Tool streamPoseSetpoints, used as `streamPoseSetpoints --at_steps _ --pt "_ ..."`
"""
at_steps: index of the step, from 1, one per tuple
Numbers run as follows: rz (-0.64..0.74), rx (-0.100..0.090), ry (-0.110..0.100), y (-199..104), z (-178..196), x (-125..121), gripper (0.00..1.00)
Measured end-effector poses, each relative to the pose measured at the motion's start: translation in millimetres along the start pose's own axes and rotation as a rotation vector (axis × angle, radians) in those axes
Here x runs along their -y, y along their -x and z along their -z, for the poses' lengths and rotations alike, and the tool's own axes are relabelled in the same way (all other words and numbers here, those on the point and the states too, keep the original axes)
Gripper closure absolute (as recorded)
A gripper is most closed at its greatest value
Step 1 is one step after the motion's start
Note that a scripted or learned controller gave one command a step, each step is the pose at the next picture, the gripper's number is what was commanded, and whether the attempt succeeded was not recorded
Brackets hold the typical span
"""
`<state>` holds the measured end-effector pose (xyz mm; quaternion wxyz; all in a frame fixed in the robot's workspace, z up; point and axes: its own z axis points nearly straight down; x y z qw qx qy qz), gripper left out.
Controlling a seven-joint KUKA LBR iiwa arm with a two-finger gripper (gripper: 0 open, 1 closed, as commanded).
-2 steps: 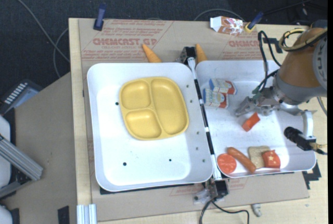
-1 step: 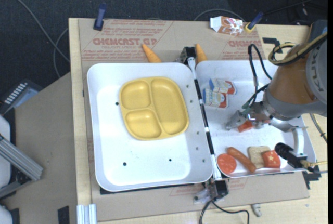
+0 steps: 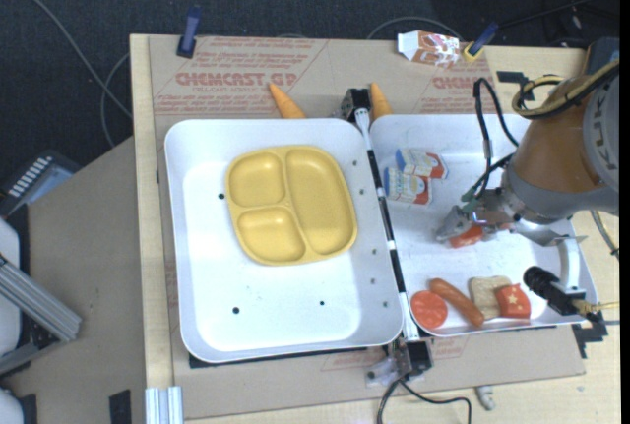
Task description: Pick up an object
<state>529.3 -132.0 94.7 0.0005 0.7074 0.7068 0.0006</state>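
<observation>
The arm [image 3: 566, 161] reaches in from three o'clock, and its gripper [image 3: 471, 223] sits low over the middle of the right bin [image 3: 463, 132]. A small red-orange object [image 3: 467, 237], glossy and rounded and partly hidden by the metal of the gripper, lies right at the fingertips; whether the fingers are closed on it or merely beside it cannot be told. At eleven o'clock from the gripper, well apart, lies a small white carton [image 3: 412, 175] with blue and red print, flat on the bin floor. Along the bin's six o'clock edge sit a red tomato slice [image 3: 428, 310], an orange-red sausage [image 3: 457, 300], and a tan bread piece [image 3: 487, 295] touching a red wedge [image 3: 514, 301]. The left bin [image 3: 197, 245] holds a yellow divided plate [image 3: 291, 203] with three compartments.
</observation>
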Motion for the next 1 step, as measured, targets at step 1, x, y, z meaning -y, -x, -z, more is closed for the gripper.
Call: streamPoseSetpoints --at_steps 1 --pt "0.002 0.0 0.001 -32.6 79.4 -38.6 1.0"
